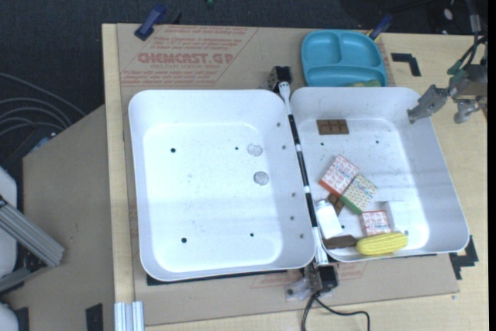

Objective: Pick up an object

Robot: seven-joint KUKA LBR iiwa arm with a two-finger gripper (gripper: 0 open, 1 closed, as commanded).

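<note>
**Hovering gripper waits at edge of toy-filled bin**

Seen from the fixed overhead camera, the gripper (445,104) hangs over the far right rim of the right bin (434,167), its two fingers spread apart with nothing between them. Toys cluster in that bin's near left corner: a yellow corn cob (380,244), a white bottle (328,219) and three small printed boxes (339,174). A brown chocolate bar (333,127) lies apart near the far wall. The left bin (155,167) sits alongside, and a blue divided plate (342,56) rests on the worktop (194,58) beyond.
</note>
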